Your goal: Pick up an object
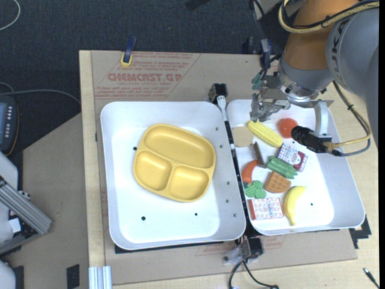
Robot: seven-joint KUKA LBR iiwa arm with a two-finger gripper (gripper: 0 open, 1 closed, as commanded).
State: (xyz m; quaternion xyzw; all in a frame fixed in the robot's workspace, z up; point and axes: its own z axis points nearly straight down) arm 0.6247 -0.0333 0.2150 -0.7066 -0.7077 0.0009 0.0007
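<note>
Tool (260,114): at 1 o'clock, just above corn (264,133); open or closed, cannot tell
Right bin (343,179): toy food
Left bin (114,179): yellow tray (174,162)

The divided plate (174,162) lies in the left bin (114,179). To its right, across the bins' shared wall, the right bin (343,191) holds the corn cob (264,133) at the back, the banana (293,202) nearer the front, and the waffle (277,182) between them. The end effector (262,109) hangs just behind the corn cob
</note>
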